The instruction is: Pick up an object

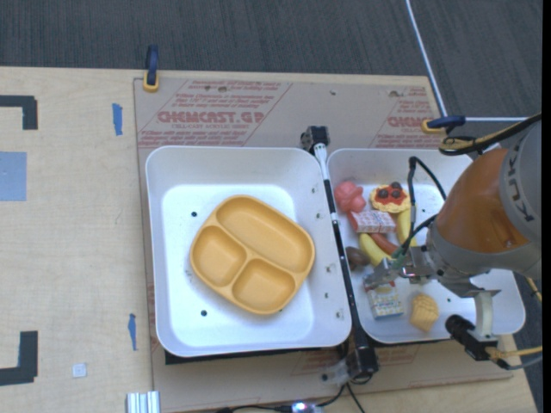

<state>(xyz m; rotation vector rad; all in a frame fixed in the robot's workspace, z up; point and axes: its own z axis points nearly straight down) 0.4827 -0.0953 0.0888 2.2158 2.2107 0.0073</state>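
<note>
Tray (251,254), yellow and three-celled, lies flat in the left bin (164,231), apart from the work. Toys crowd the right bin (515,312): a pink piece (349,195), a banana (375,248), a small box (386,304), a corn piece (424,311). My gripper (385,274) hangs low over the banana's near end and the box, likely lining up a pick. Whether my jaws stand apart or together, I cannot tell; nothing shows between them.

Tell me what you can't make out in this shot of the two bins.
- Gripper in the camera view: too small and cluttered to tell open from shut.
- Yellow plastic banana: its middle is hidden under the red-and-white wrapped piece.
- Small printed card: print too small to read.
- Right white bin: the grey-and-orange arm covers its right part.
</note>
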